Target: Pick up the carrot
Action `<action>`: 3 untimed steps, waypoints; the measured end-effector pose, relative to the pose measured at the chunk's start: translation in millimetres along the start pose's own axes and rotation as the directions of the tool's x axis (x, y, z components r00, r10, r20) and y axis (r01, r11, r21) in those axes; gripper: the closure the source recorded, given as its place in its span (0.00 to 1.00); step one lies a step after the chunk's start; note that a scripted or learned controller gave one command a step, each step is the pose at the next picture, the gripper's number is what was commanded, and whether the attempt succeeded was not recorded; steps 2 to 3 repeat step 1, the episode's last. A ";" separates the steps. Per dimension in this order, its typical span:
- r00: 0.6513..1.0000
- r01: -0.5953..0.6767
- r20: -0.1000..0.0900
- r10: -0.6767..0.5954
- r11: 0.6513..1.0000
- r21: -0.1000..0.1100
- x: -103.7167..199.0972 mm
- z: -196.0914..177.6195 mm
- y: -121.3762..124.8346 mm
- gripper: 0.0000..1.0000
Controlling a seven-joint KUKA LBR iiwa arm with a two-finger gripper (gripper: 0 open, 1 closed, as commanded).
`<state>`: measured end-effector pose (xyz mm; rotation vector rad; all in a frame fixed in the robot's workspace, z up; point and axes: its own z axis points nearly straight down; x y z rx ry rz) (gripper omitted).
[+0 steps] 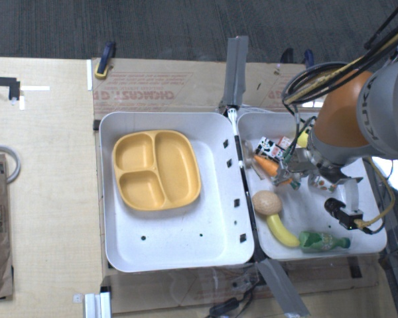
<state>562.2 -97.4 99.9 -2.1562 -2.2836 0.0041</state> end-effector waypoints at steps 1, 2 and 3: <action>0.995 0.101 0.001 -0.101 0.995 -0.003 -21.2 -90.7 53.9 1.00; 0.995 0.101 0.001 -0.101 0.995 -0.003 -21.2 -90.7 53.9 1.00; 0.995 0.101 0.001 -0.101 0.995 -0.003 -21.2 -90.7 53.9 1.00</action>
